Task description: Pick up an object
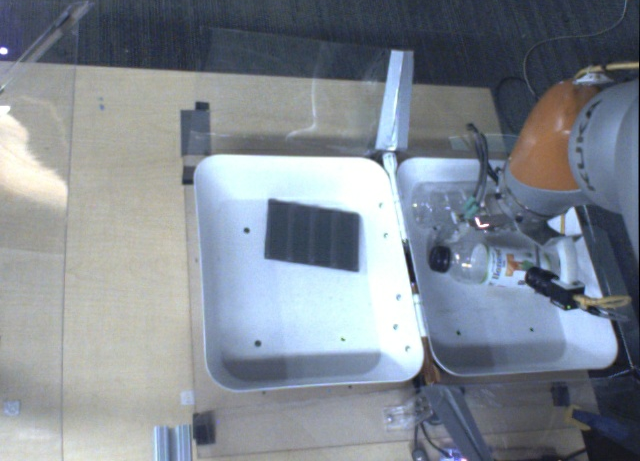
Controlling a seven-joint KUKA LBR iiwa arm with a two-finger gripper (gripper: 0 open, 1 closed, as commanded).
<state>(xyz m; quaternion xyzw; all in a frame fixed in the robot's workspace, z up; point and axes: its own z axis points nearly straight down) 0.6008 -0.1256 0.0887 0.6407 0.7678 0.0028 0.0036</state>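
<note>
Left bin [215, 279] — dark pad [312, 235], right bin [500, 334] — bottle [478, 262]

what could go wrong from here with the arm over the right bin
1. The clear bottle lies on its side, so it may roll or slip away when touched.
2. Several transparent items crowd the right bin near the arm; the tool could catch the wrong one or two together.
3. The dark flat pad in the left bin lies flush, leaving little edge to grip.

Even, fairly bright overhead light; glare whitens the bench [30, 164] at far left. Soft shadows pool along the near inner walls of both bins [300, 369]. Slightly soft focus.
</note>
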